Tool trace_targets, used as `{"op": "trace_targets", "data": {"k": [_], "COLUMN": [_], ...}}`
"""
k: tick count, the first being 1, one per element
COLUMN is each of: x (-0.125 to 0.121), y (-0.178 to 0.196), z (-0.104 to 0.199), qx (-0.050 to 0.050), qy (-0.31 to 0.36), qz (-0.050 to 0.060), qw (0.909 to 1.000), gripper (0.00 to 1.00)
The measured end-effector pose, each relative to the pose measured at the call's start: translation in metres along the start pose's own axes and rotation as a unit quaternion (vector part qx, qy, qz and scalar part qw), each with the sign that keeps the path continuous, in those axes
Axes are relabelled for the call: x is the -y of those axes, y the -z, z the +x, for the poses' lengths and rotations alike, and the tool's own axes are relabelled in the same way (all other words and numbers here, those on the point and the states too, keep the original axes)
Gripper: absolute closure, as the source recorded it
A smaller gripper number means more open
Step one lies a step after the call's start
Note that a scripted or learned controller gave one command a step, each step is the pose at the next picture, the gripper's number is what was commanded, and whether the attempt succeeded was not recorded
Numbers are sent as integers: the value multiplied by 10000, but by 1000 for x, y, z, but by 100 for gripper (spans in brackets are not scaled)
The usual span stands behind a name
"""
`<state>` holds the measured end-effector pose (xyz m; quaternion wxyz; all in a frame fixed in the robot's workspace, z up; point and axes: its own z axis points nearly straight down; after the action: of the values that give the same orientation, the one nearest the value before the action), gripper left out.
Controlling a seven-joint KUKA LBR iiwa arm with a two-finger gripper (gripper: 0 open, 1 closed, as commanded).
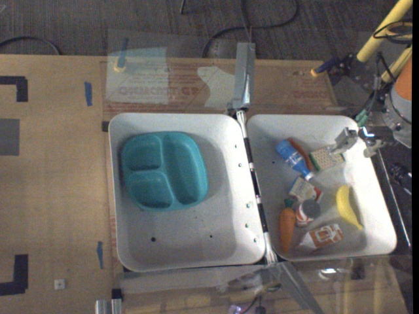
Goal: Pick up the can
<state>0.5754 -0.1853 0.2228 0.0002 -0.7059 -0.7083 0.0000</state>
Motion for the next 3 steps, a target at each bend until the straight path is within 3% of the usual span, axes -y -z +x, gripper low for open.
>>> {"op": "trace_targets", "data": {"k": [1,2,3], "x": [-34,-15,0], "y": [-118,-134,-134], "z": [-33,-29,35], "qx": [-5,-32,4], "qy": [716,549,94], "qz": [-26,-42,-37], "qw": [9974,9985,9999], "gripper": [0,0,0]}}
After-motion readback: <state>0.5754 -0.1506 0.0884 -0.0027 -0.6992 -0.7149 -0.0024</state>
